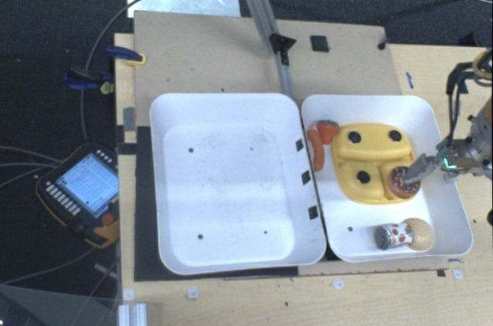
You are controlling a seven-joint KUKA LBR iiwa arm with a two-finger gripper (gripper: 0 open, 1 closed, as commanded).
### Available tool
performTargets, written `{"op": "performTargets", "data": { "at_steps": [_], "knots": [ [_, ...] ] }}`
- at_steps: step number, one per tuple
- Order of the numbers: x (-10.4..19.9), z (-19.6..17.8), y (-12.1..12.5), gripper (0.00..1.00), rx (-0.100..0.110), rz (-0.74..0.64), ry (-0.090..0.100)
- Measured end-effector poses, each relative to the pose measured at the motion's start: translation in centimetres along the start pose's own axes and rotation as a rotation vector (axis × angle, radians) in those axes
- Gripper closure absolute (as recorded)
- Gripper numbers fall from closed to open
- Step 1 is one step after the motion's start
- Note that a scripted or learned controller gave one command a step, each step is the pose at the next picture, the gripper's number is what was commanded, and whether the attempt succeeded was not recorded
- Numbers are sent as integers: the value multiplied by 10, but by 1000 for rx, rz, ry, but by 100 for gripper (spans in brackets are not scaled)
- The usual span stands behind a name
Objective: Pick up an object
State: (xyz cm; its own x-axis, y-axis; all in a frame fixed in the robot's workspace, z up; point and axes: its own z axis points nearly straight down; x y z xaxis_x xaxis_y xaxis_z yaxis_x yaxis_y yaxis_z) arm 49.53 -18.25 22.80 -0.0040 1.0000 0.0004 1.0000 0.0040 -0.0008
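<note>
The pincer is reaching in from the right edge of the right bin and pressing down at the lower right corner of the yellow toy, beside a round brown piece; whether it is gripping anything cannot be told. An orange carrot is lying against the toy's left side by the bin wall, and a small can with a beige ball is resting near the front wall. The left bin is sitting alongside, touching the right one.
</note>
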Motion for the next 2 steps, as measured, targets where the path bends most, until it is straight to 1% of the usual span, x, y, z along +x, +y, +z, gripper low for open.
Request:
{"op": "performTargets", "data": {
  "at_steps": [1, 2],
  "knots": [
    [0, -1, 1, 0, -2, 0, -1],
    [-10, 54, -1, 0, 2, 3, 0]
  ]
}}
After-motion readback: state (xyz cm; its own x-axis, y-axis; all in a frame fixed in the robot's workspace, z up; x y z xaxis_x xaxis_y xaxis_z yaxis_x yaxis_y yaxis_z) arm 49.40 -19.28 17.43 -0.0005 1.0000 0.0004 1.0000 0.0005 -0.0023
